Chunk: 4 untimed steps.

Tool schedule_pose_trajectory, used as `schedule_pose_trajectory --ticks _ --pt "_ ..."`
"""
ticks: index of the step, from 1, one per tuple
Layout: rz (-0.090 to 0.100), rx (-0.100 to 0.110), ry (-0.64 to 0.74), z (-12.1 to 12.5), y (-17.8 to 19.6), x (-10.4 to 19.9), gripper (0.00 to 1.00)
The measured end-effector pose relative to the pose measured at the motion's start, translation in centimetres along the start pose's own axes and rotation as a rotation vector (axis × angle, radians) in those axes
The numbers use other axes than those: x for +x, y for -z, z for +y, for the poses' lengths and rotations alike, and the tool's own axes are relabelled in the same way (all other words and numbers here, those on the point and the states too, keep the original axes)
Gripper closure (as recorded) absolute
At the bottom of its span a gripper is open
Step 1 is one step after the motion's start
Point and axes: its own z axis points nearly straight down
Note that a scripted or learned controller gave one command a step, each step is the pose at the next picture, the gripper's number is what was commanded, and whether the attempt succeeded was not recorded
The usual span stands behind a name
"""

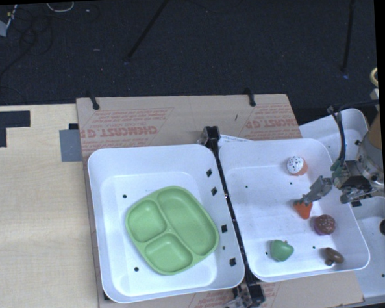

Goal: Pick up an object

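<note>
The right bin [258, 159] holds several small objects. A white and orange ball [296, 165] lies near the back. An orange piece [304, 209] sits mid-right, with a dark red round object [325, 224] just beyond it. A green pepper-like toy [281, 249] and a brown lump [332, 257] lie near the front wall. My gripper [337, 193] hangs over the bin's right side, open. One grey finger [318, 189] slants down to just above the orange piece, and nothing sits between the fingers.
The left bin [109, 168] holds a green divided plate [172, 229]. A black divider [225, 206] separates the two bins. Cables and the arm's wrist [365, 165] crowd the right bin's far right edge.
</note>
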Motion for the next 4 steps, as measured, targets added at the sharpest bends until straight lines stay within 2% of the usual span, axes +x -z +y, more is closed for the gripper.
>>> schedule_pose_trajectory --ticks 1,2,3,4 --pt "-0.002 -0.011 0.003 0.2 0.7 0.0 0.00" --pt "0.000 -0.005 0.003 0.1 -5.6 0.7 0.00" --pt "0.000 -0.006 0.003 -0.9 -10.6 1.1 0.00" --pt "-0.001 -0.013 0.003 -0.7 -15.4 1.2 0.00"
